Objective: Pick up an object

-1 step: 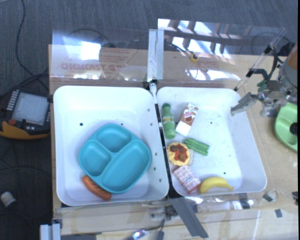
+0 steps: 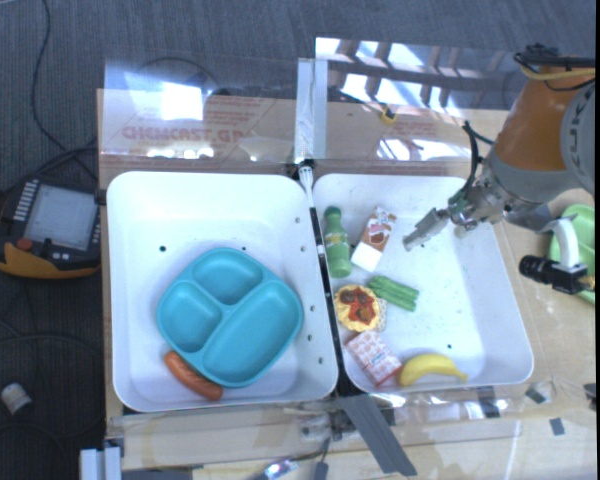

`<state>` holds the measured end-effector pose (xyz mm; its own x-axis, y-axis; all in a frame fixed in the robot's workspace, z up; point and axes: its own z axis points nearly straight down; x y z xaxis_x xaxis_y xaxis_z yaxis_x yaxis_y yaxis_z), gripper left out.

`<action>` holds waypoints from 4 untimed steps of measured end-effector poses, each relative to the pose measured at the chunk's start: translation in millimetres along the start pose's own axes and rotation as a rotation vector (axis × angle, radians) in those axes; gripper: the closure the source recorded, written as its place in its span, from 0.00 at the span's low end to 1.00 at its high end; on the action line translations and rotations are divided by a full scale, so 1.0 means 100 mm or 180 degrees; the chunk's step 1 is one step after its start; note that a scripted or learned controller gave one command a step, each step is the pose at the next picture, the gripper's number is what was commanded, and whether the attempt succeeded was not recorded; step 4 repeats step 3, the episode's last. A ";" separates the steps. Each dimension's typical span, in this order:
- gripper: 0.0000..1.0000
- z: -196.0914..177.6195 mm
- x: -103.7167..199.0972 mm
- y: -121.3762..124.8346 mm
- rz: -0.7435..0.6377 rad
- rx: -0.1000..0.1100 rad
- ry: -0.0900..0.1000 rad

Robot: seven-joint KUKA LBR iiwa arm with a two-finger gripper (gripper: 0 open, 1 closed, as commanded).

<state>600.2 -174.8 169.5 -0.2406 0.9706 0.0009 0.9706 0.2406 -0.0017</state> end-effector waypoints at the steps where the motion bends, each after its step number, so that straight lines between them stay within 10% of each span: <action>1: 0.00 0.78 0.52 -0.16 -0.1036 -0.0023 -0.0014; 2: 1.00 0.70 0.54 -0.14 -0.1041 -0.0032 -0.0004; 3: 1.00 -0.30 1.09 0.32 0.0320 0.0002 -0.0009; 4: 1.00 -0.30 1.09 0.32 0.0320 0.0002 -0.0009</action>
